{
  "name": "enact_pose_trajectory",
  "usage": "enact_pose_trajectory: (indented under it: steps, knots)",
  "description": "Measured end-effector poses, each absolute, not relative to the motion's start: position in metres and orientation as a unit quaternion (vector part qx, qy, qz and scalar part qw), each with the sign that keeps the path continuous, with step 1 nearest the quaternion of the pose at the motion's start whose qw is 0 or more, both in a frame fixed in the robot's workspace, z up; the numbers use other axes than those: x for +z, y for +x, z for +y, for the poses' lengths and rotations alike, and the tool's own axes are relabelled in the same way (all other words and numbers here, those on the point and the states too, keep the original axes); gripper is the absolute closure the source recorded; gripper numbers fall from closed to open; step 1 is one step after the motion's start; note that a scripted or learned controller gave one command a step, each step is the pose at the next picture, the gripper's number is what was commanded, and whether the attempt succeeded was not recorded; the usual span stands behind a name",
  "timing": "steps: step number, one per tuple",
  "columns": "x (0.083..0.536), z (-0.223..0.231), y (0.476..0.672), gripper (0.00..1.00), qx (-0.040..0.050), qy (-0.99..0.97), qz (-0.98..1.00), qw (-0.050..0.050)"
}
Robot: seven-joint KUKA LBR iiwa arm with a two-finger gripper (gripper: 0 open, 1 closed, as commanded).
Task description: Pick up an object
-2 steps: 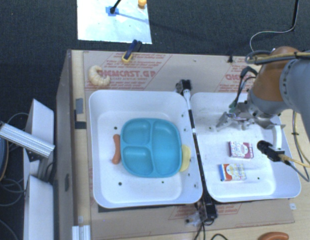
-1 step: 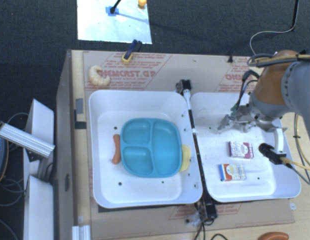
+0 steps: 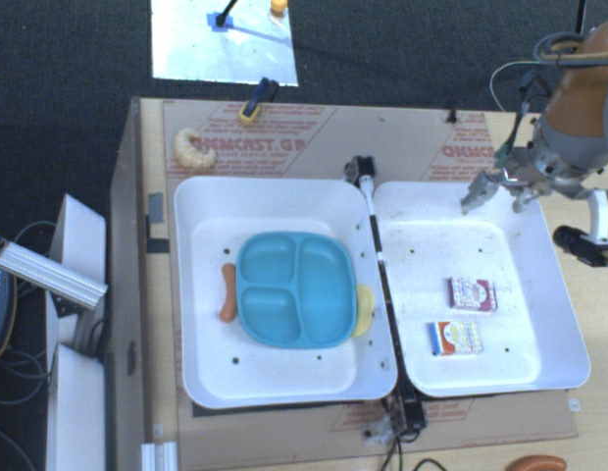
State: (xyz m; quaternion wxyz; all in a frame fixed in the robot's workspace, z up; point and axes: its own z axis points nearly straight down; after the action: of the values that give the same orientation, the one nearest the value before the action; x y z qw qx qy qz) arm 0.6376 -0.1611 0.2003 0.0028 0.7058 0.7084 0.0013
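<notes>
I read this as the approach step: my gripper (image 3: pixel 500 192) hangs spread open and empty over the right bin's (image 3: pixel 554 263) far rim. The purple packet (image 3: pixel 472 293) lies mid-bin, nearer me; next I must move above it and descend.

A single fixed camera hangs above the surface (image 3: pixel 314 140) and looks down at a slant, far enough off to take in both white bins whole, the left bin (image 3: pixel 201 263) and the right bin (image 3: pixel 525 253) side by side. Dark floor (image 3: pixel 69 67) fills the top of the view. The arm (image 3: pixel 579 106) enters from the right edge.
</notes>
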Motion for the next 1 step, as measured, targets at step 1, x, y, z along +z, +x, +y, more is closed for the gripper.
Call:
enact_pose_trajectory:
  steps: [1]
  knots:
    - [0.0842, -0.113, 0.6148, 0.0, 0.0007, 0.706, 0.708, 0.0]
